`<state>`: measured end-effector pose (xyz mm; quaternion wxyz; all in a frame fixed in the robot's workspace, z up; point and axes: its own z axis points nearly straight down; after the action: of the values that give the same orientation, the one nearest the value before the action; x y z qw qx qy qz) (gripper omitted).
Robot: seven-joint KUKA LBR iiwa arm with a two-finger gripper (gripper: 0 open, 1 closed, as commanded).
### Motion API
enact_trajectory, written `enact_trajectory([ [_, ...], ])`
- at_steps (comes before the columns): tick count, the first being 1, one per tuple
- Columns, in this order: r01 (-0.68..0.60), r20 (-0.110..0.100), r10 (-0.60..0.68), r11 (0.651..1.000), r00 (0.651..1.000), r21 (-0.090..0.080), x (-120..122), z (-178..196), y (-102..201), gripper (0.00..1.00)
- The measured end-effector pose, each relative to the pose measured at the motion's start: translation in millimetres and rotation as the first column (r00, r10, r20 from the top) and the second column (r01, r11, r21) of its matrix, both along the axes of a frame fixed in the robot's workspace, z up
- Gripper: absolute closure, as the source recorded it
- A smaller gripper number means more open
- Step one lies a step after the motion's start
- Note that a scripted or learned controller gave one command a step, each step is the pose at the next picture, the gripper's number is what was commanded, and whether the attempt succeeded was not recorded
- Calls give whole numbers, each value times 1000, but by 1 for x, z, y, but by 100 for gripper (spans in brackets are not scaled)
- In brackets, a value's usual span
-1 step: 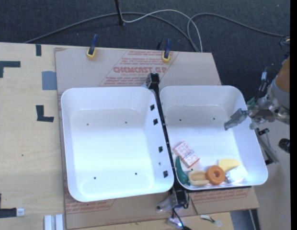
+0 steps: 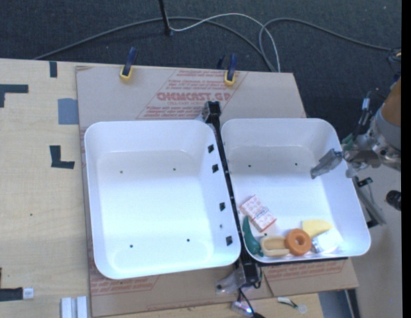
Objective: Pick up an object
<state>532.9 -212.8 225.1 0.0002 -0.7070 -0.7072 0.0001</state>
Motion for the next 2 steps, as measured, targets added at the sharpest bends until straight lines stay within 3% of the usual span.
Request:
enact_trajectory([
  [2,0,-6,0,1000,1000,2,-6,-125,1,0],
])
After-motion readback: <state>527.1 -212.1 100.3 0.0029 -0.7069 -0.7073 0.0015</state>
